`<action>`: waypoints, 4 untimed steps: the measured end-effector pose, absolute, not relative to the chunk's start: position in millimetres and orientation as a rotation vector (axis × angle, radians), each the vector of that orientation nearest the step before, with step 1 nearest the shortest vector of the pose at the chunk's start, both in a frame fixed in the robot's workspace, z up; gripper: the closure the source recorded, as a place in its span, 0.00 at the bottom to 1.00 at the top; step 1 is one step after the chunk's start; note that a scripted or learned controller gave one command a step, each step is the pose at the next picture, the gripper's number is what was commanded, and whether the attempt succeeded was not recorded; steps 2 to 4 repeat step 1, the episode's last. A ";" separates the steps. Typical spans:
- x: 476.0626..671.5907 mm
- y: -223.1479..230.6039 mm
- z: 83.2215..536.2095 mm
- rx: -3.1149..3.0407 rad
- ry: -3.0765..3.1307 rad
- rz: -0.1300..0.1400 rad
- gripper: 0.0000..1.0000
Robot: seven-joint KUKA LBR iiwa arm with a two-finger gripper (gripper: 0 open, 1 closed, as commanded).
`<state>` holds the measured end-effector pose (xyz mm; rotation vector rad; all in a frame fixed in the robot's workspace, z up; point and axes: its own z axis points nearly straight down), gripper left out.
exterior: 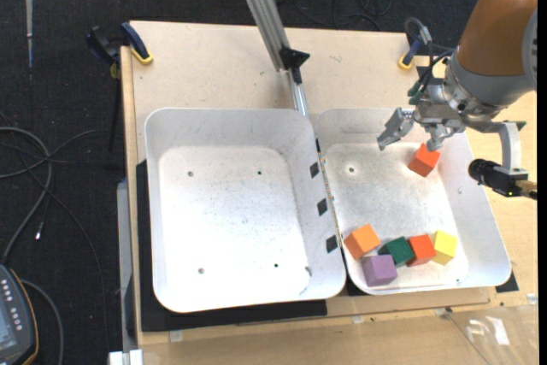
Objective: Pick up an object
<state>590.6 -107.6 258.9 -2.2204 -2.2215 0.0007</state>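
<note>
- The left bin (pixel 171 184) fills the centre-left of the frame, its white floor speckled.
- The right bin (pixel 479 209) sits just beside it, touching along the middle seam.
- At the lower right, near that bin's front wall, five blocks cluster: an orange cube (pixel 362 239), a purple cube (pixel 379 269), a green cube (pixel 398 250), a second red-orange cube (pixel 421 249), a yellow cube (pixel 444 246).
- At the upper right, the gripper (pixel 417 135) hangs over the right bin with its fingers spread apart; a red-orange block (pixel 424 160) sits tilted just beneath one finger, not between them.
</note>
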 end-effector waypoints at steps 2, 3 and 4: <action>528.5 -97.2 347.2 -2.224 -2.229 -0.008 0.00; 528.5 -97.2 347.2 -2.224 -2.229 -0.008 0.00; 528.5 -97.2 347.2 -2.224 -2.229 -0.008 0.00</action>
